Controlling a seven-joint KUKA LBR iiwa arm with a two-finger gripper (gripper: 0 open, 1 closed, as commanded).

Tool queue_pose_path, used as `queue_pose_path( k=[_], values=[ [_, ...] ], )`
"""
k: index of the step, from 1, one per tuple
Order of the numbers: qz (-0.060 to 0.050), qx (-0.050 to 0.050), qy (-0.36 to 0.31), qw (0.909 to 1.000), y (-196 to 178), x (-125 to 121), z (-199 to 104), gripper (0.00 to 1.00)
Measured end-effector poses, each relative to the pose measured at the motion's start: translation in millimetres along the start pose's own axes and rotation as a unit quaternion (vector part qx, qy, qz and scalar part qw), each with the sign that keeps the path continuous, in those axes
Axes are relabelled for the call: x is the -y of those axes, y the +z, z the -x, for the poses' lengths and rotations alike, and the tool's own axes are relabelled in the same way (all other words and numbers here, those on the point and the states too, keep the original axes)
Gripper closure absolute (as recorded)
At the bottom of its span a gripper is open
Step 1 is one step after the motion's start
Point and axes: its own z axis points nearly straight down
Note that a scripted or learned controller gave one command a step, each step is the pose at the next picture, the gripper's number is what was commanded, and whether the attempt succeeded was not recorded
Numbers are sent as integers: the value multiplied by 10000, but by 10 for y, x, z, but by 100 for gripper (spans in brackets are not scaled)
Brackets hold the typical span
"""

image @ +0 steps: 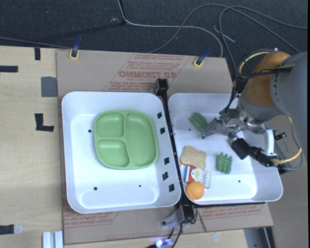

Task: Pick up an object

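The gripper stands spread open and holding nothing in the right bin, one finger just beside the upper green piece, bare floor behind it. Lower in this bin lie a cracker, second green piece, packet and orange ball. The left bin holds a green divided plate, with open floor along its lower edge.

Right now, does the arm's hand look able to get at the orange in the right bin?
Probably yes. The orange lies uncovered near the front of the right bin, with only a small packet and the cracker beside it. The hand is over the same bin, near the green piece.
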Motion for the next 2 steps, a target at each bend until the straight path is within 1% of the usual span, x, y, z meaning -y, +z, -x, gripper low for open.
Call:
queue_pose_path(
  k=[1,2],
  values=[
    [19,11,-3,10000,-118,-11,4,100],
    [22,-7,2,10000,-745,-69,-9,100]
  ],
)
